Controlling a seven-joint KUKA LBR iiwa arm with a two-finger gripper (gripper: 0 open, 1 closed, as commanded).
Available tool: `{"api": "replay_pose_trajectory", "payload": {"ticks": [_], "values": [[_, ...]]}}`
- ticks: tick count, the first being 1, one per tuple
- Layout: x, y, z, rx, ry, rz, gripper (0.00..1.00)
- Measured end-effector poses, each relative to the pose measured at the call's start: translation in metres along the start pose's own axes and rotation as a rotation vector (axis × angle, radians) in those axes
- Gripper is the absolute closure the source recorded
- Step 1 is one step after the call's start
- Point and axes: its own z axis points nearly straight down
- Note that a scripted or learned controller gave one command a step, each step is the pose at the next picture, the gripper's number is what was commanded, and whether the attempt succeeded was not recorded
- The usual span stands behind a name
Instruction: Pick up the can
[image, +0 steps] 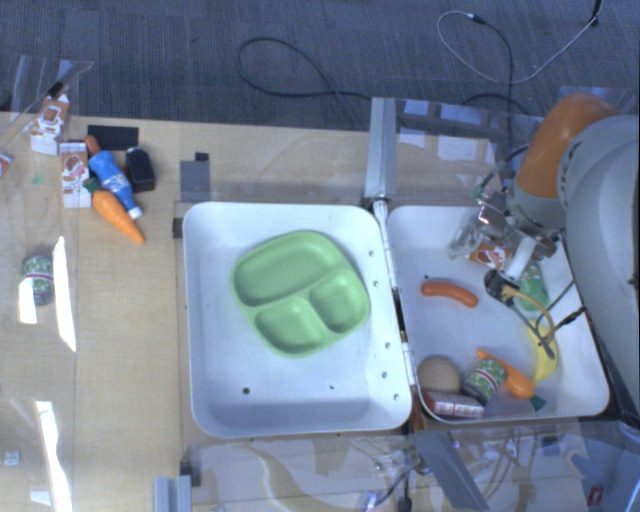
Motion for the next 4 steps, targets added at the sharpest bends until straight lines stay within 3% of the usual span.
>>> {"api": "replay_pose_trajectory", "payload": {"ticks": [1,2,3,4], "values": [[-0.003,0.008,-0.02,-0.01,-0.01,-0.238,0.0],[-0.001,0.008,-0.03,-0.01,-0.009,-0.244,1.0],[0.0,0.009,-0.032,-0.015,-0.008,-0.245,0.0],[-0.02,0.02,-0.007,-0.017,0.005,-0.254,0.0]]}}
